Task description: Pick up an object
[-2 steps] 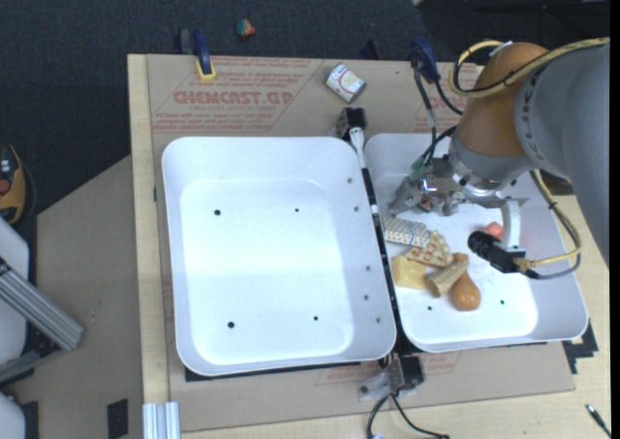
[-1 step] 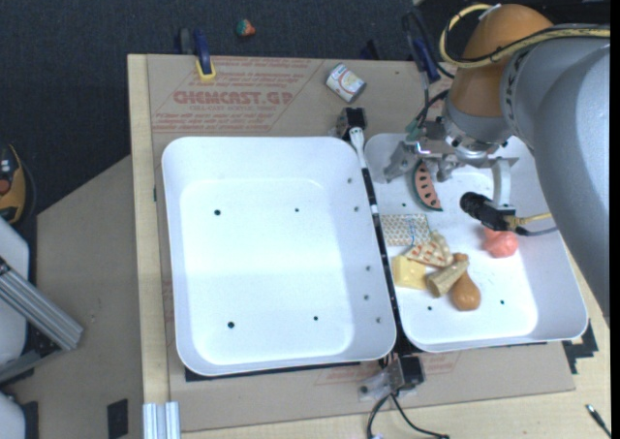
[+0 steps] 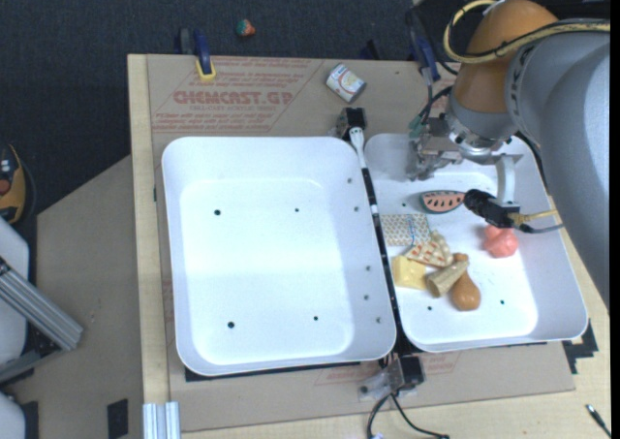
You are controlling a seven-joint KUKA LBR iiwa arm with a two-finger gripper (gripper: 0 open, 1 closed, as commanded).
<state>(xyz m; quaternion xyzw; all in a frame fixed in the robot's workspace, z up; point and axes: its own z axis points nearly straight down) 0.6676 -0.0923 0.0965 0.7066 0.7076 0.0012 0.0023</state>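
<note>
The right bin (image 3: 552,316) holds several small things. A watermelon-slice toy (image 3: 443,201) lies near its middle, with a pink lump (image 3: 501,241) to its right. Closer to the front sit a patterned square (image 3: 403,229), a pizza-like wedge (image 3: 429,253), a yellow cheese block (image 3: 408,273), a tan cylinder (image 3: 448,277) and an orange-brown ball (image 3: 466,296). My gripper (image 3: 422,166) hangs over the bin's far left corner, a short way behind the watermelon slice. Nothing is seen between its fingers.
The left bin (image 3: 184,234) lies beside the right one, joined along a black-edged divider (image 3: 373,224). A small white box (image 3: 345,83) and a blue-and-yellow clamp (image 3: 203,59) sit on the cardboard behind the bins. The bulky grey arm (image 3: 572,108) covers the right bin's far right.
</note>
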